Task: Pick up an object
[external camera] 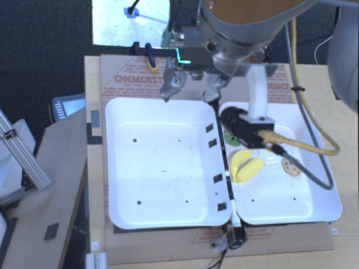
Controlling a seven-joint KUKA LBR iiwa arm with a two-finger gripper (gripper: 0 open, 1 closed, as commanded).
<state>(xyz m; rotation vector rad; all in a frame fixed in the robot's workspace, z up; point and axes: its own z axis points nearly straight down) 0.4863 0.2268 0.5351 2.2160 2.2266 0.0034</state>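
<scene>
The tool (pixel 189 89) hangs above the far rim of the left bin (pixel 162 161), close to the divide between the two bins, with its two fingers spread apart and nothing between them. One finger (pixel 171 87) points down over the far edge of the left bin, the other (pixel 213 89) sits nearer the seam. The things to pick lie in the right bin (pixel 291 203): a yellow banana-shaped piece (pixel 245 166) rests near the seam, a small brown cookie-like disc (pixel 290 167) lies just to its right, and a bit of green (pixel 231 139) peeks out beside the banana piece, mostly hidden. A black camera-like block (pixel 245 129) on a white post (pixel 258 97) stands over the far part of the right bin, partly covering those items, and a yellow cable (pixel 305 145) with a grey one beside it runs from it across the bin. The arm's grey and orange body (pixel 252 4) fills the top of the view. On the desk (pixel 134 74) behind the bins, a small yellow and blue clamp (pixel 150 58) sits on the printed cardboard sheet. Black clips (pixel 216 161) line the seam between the bins.
</scene>
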